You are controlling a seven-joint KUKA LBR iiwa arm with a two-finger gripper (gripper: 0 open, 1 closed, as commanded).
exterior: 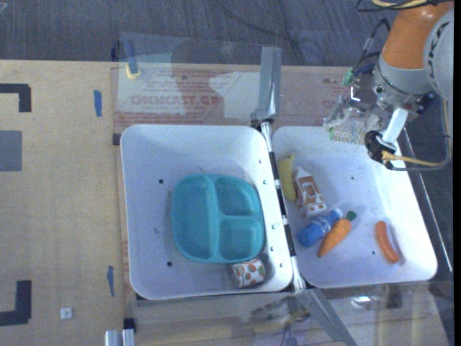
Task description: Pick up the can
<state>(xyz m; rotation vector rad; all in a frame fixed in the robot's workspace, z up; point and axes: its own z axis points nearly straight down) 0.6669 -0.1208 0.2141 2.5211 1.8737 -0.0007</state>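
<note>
The can [247, 273] is small and white with orange markings. It lies in the front right corner of the left bin [144, 157], just below a teal divided plate [217, 218]. My gripper [346, 126] hangs over the back edge of the right bin [418, 265], below the arm's orange band. It is far from the can, up and to the right of it, with nothing visibly held.
The right bin holds a banana [287, 176], a small carton [310, 193], a blue bottle [320, 228], a carrot [336, 236] and a sausage [387, 241]. A metal divider [277, 200] separates the bins. Cables [392, 157] trail from the wrist.
</note>
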